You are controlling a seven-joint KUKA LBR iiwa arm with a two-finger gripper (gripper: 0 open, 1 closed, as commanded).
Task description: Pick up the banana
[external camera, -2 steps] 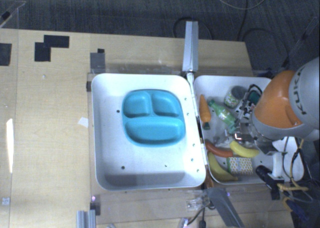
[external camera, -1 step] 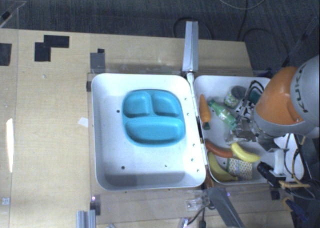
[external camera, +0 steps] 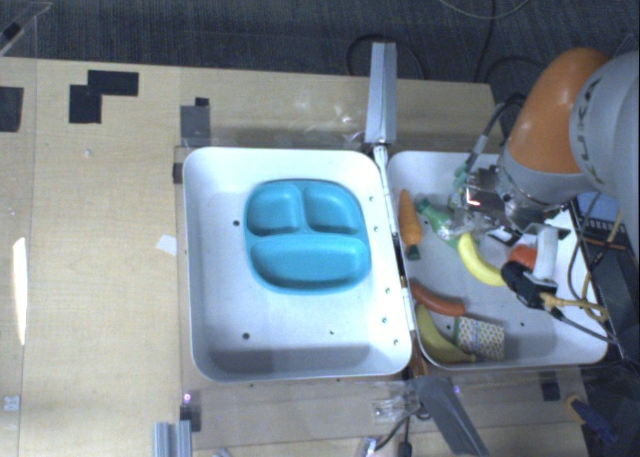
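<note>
Top-down slanted view of a wooden table (external camera: 100, 245) bearing two shallow white bins side by side. Left bin (external camera: 215, 275): holds a blue three-compartment tray (external camera: 305, 235) near its centre. Right bin (external camera: 570, 340): crowded with small items. Grey arm with orange band (external camera: 550, 110) entering from 3 o'clock, bent down over the right bin's upper half. Hand (external camera: 478, 207) low over the bin at the arm's end; spread or pressed together, cannot tell, the tips being lost among cables and clutter. Banana (external camera: 478, 261), yellow and curved, lying on the bin floor just at 6 o'clock of the hand, upper end close beneath it; contact not discernible. Orange carrot (external camera: 409, 222) along the bin's left wall, at 9 o'clock of the banana. Red sausage-like piece (external camera: 437, 297) at 7 o'clock of the banana, with a second yellow-green banana-like fruit (external camera: 437, 338) and a speckled sponge-like block (external camera: 482, 338) along the bin's near edge.
</note>
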